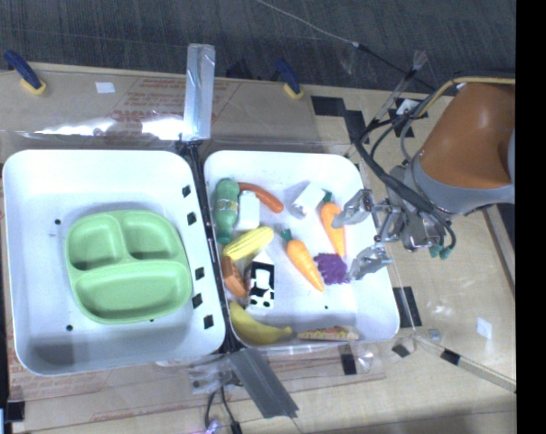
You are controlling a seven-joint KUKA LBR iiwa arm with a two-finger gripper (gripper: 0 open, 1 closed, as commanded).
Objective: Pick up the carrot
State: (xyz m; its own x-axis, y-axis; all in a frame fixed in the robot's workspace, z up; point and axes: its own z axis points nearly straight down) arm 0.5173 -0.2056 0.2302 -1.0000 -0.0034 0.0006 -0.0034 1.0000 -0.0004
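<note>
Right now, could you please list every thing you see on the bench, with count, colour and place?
bins: 2, white, side by side
tray: 1, green, left bin
carrots: 2, orange, right bin middle
purple piece: 1, beside the carrots
corn: 1, yellow, right bin left side
banana: 1, yellow, right bin near edge
green vegetable: 1, right bin far left
gripper: 1, grey, fingers open over right bin's right edge

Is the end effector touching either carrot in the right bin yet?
Apart. The camera view shows the end effector over the bin's right edge, with white floor between its fingers and the nearer carrot.
</note>
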